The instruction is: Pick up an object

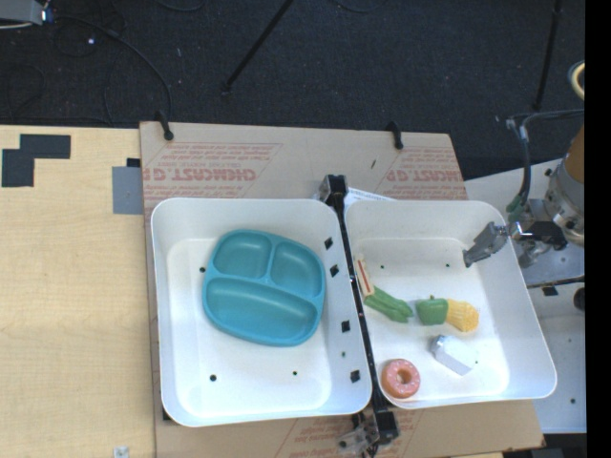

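Two shallow white bins sit side by side on the desk, on a cardboard sheet. The left bin holds a teal divided plate, lying flat near the bin's middle and tilted a little toward its right wall.

The right bin carries the small things. A green pepper-like piece lies close to the bin's left wall, and just beside it, nearer the middle, rests a toy corn cob with a green husk end and a yellow tip. A pink frosted donut sits in the bin's near-left corner, against the rim. A small grey-white block lies between the donut and the corn, a little toward the bin's right side, apart from both.

The gripper hangs over the far-right part of the right bin, close to its right rim, well apart from all the toys. Whether its tips are spread or pressed together cannot be told from this slant. Nothing is seen pinched in it.
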